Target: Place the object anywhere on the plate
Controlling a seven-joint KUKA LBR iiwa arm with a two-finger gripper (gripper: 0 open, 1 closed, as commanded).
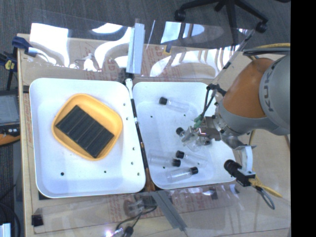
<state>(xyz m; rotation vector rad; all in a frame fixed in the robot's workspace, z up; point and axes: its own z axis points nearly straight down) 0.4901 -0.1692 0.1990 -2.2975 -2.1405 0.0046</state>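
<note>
A yellow plate (114, 118) with a dark ribbed square in its middle lies in the left bin (44, 172). Several clear vials with black caps lie scattered in the right bin (148, 95). One vial (174, 103) lies near the bin's far side. Another vial (182, 173) rests by the front wall, and two black caps (177, 154) sit just behind it. My gripper (193, 134) is low over the right half of this bin, right beside a black-capped vial (180, 131). Whether it holds that vial is not visible.
The raised rims where the two bins meet (134, 127) run between the plate and the vials. The grey arm with its orange band (247, 90) reaches in over the right bin's right edge. Clear panels stand behind the bins.
</note>
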